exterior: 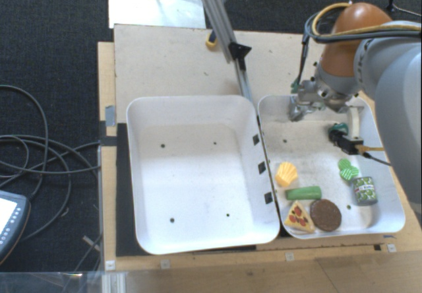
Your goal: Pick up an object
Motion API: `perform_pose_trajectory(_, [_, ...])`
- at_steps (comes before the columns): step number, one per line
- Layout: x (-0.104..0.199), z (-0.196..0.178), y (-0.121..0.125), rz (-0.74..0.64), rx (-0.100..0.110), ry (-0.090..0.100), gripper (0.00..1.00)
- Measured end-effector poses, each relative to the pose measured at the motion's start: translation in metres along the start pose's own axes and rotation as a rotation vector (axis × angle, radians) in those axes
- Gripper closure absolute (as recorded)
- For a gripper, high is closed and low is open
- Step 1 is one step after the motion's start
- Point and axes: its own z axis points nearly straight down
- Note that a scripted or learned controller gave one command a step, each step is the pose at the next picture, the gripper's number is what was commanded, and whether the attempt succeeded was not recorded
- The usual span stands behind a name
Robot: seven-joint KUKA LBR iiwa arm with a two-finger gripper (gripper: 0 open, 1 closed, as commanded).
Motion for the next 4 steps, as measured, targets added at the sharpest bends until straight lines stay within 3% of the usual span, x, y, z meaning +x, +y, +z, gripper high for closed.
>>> perform_pose_trajectory(3, [0.000,-0.164,0.012,0.004,-0.002,0.000,1.00])
perform_pose_trajectory(4, [0.052,-0.167,0.004,0.000,0.003,0.003,1.00])
